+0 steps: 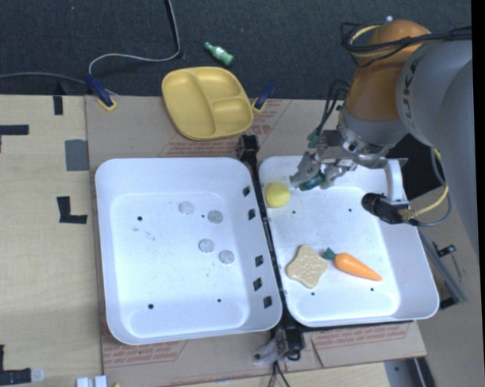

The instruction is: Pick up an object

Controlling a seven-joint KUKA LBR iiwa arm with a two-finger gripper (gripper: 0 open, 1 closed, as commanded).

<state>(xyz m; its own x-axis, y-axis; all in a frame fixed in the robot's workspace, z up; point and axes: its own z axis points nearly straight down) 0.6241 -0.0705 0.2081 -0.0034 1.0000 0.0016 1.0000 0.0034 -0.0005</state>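
In the right bin (405,298) lie a yellow ball (277,195) by the far left wall, a tan bread-shaped piece (307,267) and an orange carrot with a green top (354,263) near the front. My gripper (310,178) hangs over the bin's far part, just right of the yellow ball and apart from it. Its fingers point down and to the left, and I see nothing between them.
The left bin (117,233) has several small grey round marks on its floor. A yellow divided plate (208,102) lies behind the bins on the cardboard. A small green object (218,51) and cables lie on the dark mat beyond.
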